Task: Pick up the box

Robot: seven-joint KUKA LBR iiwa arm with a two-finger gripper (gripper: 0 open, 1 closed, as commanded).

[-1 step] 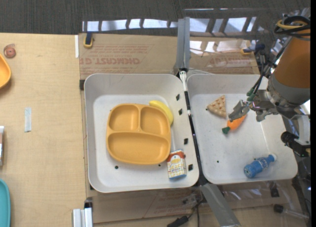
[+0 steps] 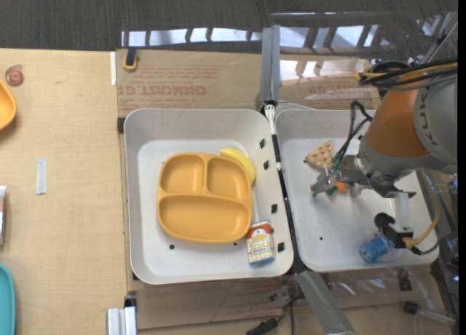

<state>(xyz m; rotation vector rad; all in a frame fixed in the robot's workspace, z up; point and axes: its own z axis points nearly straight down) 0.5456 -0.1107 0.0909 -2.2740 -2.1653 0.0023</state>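
Observation:
The box (image 2: pixel 261 243) is a small white and orange carton. It stands in the front right corner of the left bin (image 2: pixel 135 180), against the orange divided plate (image 2: pixel 205 196). My gripper (image 2: pixel 326 185) is over the right bin (image 2: pixel 328 242), low near its middle left and well apart from the box. A small orange and green bit shows right at the gripper's tip. The grey arm with its orange band reaches in from the right above that bin.
A yellow item (image 2: pixel 240 161) lies at the plate's back right edge. In the right bin, a tan cracker-like piece (image 2: pixel 319 155) sits behind the gripper and a blue object (image 2: pixel 373 249) rests at the front right. The two bins' walls meet between gripper and box.

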